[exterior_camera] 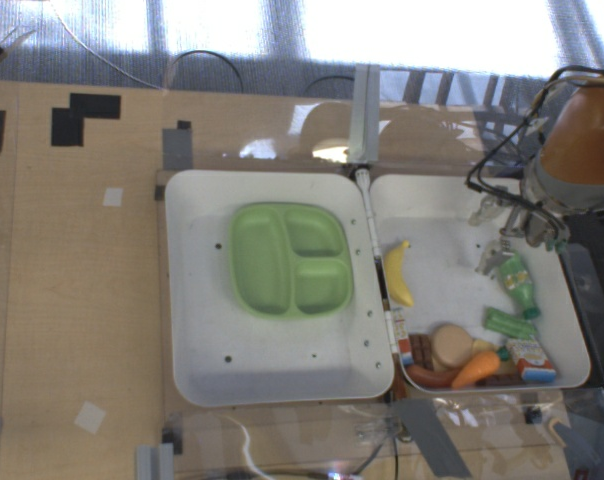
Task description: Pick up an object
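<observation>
Bottle (518, 285), green and lying flat in the right bin (437, 218), is what we judge the nearest target: it sits just at five o'clock from the gripper (517, 230), almost under it, with its long axis running from eleven o'clock to five o'clock and its pale cap end toward the gripper. We cannot tell how the gripper is set or whether it has hold of anything; the bottle looks to be resting on the bin floor.

In the right bin we count one bottle, one banana (398, 274) at nine o'clock from the bottle, one smaller green piece (510, 323), one carrot (475, 370), one round tan piece (451, 346), one small carton (530, 359) and some darker bits we cannot sort apart.

The left bin (197, 298) holds one green divided plate (288, 259). There is one arm (582, 138), at the right.
</observation>
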### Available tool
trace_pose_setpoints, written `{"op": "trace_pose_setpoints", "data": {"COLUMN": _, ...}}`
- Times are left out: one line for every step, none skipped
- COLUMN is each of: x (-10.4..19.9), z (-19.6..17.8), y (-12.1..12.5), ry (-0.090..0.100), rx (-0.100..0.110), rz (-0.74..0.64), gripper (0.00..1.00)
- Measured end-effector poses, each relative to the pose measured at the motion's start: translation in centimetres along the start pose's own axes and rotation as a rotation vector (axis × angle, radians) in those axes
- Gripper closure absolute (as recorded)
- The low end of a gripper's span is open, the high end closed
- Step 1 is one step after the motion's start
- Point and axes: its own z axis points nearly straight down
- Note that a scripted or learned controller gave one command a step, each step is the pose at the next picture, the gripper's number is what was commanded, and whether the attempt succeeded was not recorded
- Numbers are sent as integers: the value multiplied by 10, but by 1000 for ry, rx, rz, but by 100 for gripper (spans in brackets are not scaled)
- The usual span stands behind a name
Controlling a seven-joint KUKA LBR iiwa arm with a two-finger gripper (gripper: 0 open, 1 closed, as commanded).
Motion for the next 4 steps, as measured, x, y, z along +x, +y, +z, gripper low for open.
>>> {"op": "trace_pose_setpoints", "data": {"x": 26, "z": 14, "y": -5, "ry": 13, "rx": -1, "rz": 23, "gripper": 0}}
{"op": "trace_pose_setpoints", "data": {"x": -22, "z": 15, "y": 2, "ry": 11, "rx": -2, "rz": -49, "gripper": 0}}
{"op": "trace_pose_setpoints", "data": {"x": 7, "z": 16, "y": -2, "ry": 15, "rx": -2, "rz": 85, "gripper": 0}}
{"op": "trace_pose_setpoints", "data": {"x": 1, "z": -1, "y": -1, "ry": -3, "rx": 0, "rz": 79, "gripper": 100}}
